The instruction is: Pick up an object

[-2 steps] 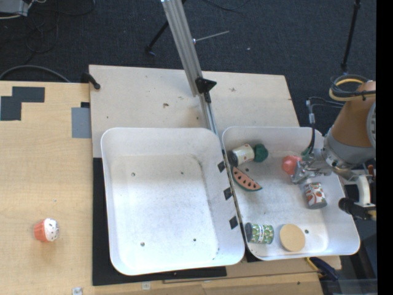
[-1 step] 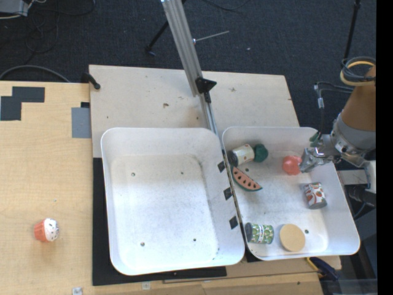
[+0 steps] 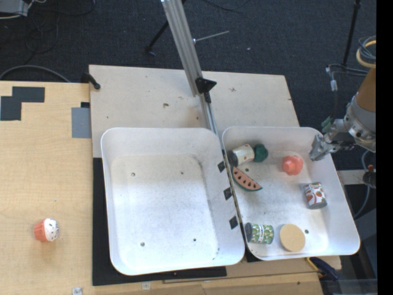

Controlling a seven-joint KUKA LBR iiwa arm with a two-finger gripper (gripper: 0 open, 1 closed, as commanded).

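Observation:
The right bin (image 3: 344,226) holds several small objects. A red rounded piece (image 3: 293,164) lies near its far right side. Close to the divider are a cream and green bottle-like toy (image 3: 247,153) and a watermelon slice (image 3: 245,180). A red and white can (image 3: 314,195) lies by the right wall. At the front lie a green can (image 3: 260,233) and a tan disc (image 3: 293,238). My gripper (image 3: 320,146) hangs over the bin's right rim, just up and right of the red piece, with nothing seen in it.
The left bin (image 3: 123,146) sits beside the right one. A slanted metal rail (image 3: 184,42) runs down to the divider between them. On the wooden surface at the far left rests a small red and white toy (image 3: 46,230).

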